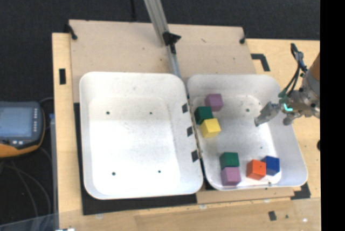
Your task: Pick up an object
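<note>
Hand (276,115) hovers with its fingers spread and nothing between them over the right bin's (253,89) right side, so picking looks not yet begun. Left to right, small matte cubes: green (203,114), yellow (211,127), purple (214,101), green (229,160), purple (230,175), orange (256,169), blue (271,164). Left bin (135,81) is smooth white.

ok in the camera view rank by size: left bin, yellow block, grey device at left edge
1. left bin, by far the largest
2. grey device, partly cut off by the frame edge
3. yellow block, smallest
</note>
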Robot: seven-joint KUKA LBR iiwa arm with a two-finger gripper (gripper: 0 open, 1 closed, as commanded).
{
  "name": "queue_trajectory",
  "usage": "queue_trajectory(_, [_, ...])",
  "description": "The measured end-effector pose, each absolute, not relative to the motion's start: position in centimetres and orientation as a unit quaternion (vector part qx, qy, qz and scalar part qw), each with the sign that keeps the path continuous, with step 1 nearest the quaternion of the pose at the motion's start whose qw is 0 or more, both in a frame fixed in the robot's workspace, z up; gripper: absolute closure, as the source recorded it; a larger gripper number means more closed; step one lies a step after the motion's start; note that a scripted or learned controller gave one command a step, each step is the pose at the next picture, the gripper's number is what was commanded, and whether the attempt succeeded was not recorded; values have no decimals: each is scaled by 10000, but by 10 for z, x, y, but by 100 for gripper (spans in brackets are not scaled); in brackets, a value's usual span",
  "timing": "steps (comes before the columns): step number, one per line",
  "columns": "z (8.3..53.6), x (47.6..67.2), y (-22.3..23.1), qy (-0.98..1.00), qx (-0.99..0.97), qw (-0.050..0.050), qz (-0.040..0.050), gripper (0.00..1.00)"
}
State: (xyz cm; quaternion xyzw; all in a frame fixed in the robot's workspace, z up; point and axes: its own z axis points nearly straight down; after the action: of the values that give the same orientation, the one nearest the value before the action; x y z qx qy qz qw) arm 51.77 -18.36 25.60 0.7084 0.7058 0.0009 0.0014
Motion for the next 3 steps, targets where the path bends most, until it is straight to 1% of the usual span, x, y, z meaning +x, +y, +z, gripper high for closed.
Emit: queue_trajectory(3, [256, 518, -184, 7049, 7093, 18, 11, 0])
